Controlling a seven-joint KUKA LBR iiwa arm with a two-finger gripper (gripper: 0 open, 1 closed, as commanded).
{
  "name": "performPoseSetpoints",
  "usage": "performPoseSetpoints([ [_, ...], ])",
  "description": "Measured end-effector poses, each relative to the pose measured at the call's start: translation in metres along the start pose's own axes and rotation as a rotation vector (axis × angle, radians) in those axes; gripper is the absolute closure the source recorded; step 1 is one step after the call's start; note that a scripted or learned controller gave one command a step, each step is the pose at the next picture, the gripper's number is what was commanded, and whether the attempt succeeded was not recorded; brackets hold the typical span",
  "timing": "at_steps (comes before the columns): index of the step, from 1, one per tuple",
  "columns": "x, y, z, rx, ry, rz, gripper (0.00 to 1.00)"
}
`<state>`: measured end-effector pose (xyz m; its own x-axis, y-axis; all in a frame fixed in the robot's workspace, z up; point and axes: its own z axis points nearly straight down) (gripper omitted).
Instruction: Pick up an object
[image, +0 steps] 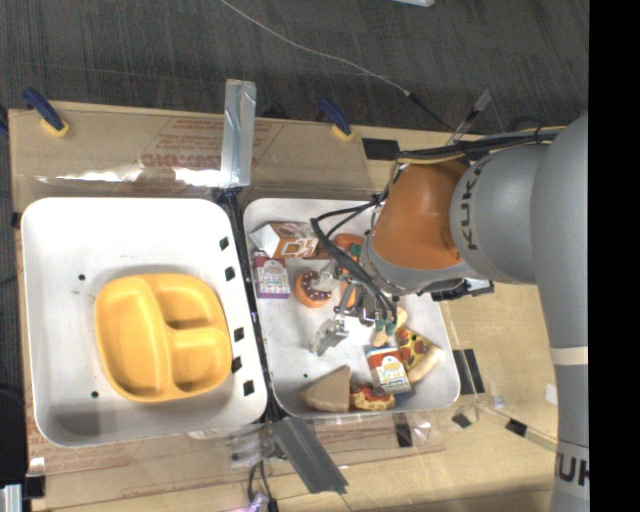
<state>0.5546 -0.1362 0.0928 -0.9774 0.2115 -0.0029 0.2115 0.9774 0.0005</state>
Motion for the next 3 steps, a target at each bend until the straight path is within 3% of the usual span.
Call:
performPoseSetpoints([
  [2,-0.022,0.006,0.0,0.001,-0.003,0.348,0.0],
  [3,-0.017,0.033,-0.015,0.001,0.0,0.545,0.0],
])
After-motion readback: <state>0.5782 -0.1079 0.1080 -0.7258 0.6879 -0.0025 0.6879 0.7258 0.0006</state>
